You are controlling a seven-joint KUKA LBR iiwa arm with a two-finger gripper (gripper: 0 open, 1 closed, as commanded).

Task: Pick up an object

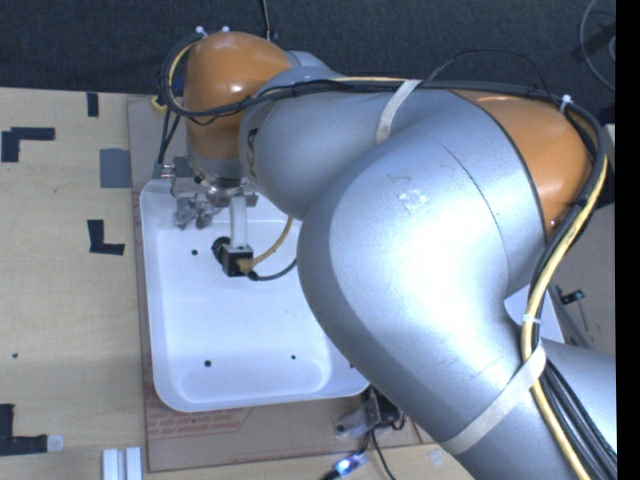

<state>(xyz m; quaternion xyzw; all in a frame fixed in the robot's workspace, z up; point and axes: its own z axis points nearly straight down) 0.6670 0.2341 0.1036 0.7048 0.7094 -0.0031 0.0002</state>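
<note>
One grey arm (pixel 430 258) across the white bin (pixel 190 368) — jaws (pixel 200 211) at its far rim.

Setting: a robotics lab or test cell.
Machine: a grey industrial arm (pixel 420 238) with orange joints, cables strapped along it, fills the frame.
Work surface: a plywood counter (pixel 60 298) bearing black tape marks.
Fixture: a shallow white bin (pixel 200 368) on the counter.
Backdrop: dark fabric (pixel 100 18) behind the counter.
</note>
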